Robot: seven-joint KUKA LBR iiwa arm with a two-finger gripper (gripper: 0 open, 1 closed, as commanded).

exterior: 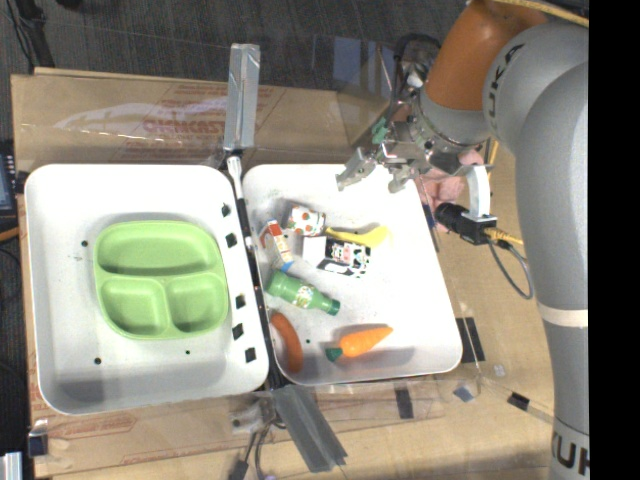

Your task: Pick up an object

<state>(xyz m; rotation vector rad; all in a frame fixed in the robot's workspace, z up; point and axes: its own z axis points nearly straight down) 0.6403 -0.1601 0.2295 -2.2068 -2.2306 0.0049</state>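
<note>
Arm reaching in from 3 o'clock, orange band showing above the wrist. Gripper [377,171] hanging over the far edge of the right bin [425,298], toward that bin's 12 o'clock. Its two fingers [352,173] are standing spread apart, nothing lying between them.

Loose items are sitting in the right bin:
- small carton with red and white print [305,220], near bin centre, toward 11 o'clock
- yellow piece [365,235], just at 3 o'clock of that carton
- black-and-white cow-print box [345,256], touching the yellow piece at its 6 o'clock side
- red-and-white tube-like item [279,245], lying along the left wall, at 9 o'clock
- green bottle [302,294], lying on its side below centre
- carrot [360,341], lying at 6 o'clock, green top pointing left
- reddish-brown oval item [288,339], at 7 o'clock, just beside the carrot's top

All of these are lying well clear of the gripper.

Left bin [60,368] is holding a green divided tray [160,278], sitting flat near its centre.
</note>
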